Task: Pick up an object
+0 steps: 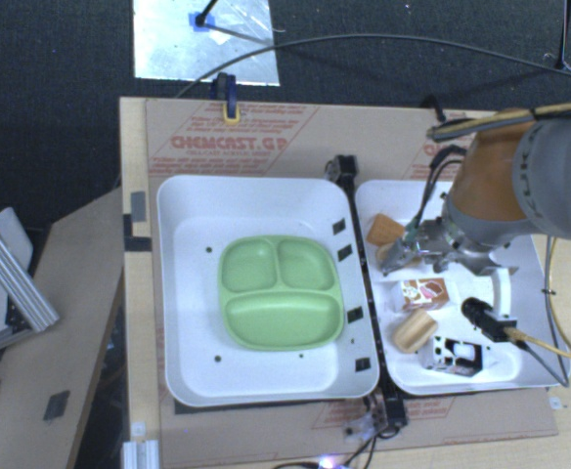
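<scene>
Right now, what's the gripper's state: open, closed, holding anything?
Gripper: cannot be told from this view; it hangs over the right shallow white bin, close beside the orange-tan block.

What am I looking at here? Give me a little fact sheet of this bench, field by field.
left bin: holds a green divided plate
right bin: holds an orange block, a red and white packet, a tan cylinder and a black and white item
arm: reaches in from the right, with its jaws low over the right bin, beside the orange block
bins: side by side, touching along the middle
</scene>
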{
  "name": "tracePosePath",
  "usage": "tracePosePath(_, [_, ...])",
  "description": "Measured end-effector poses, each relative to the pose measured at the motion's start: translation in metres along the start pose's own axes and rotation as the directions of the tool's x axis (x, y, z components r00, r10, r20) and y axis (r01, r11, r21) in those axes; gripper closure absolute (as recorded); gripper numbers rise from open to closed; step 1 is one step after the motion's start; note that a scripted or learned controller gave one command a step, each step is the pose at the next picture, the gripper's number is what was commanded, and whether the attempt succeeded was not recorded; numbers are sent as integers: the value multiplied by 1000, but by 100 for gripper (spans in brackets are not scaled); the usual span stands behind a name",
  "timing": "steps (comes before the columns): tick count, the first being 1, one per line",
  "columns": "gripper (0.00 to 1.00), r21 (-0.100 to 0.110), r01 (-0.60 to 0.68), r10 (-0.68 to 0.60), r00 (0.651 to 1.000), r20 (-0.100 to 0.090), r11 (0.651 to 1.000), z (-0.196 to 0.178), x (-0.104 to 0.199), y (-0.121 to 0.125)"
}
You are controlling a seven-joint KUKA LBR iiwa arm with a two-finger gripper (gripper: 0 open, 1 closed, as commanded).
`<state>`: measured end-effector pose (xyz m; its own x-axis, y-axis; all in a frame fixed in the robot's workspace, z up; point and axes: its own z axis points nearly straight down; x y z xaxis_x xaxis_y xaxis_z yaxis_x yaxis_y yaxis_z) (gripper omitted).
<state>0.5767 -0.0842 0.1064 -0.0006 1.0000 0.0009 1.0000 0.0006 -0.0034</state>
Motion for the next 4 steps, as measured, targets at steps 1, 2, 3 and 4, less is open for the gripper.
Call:
tracePosePath(1, [100,-6,-2,2,1000,1,1000,-14,-1,1])
tracePosePath(2, [100,-8,-1,1,1000,1,1000,-64,0,-7])
tracePosePath(3, [100,-10,3,-3,1000,2,1000,-103,0,-5])
tracePosePath(4, [100,-6,8,-8,1000,0,1000,-99,45,6])
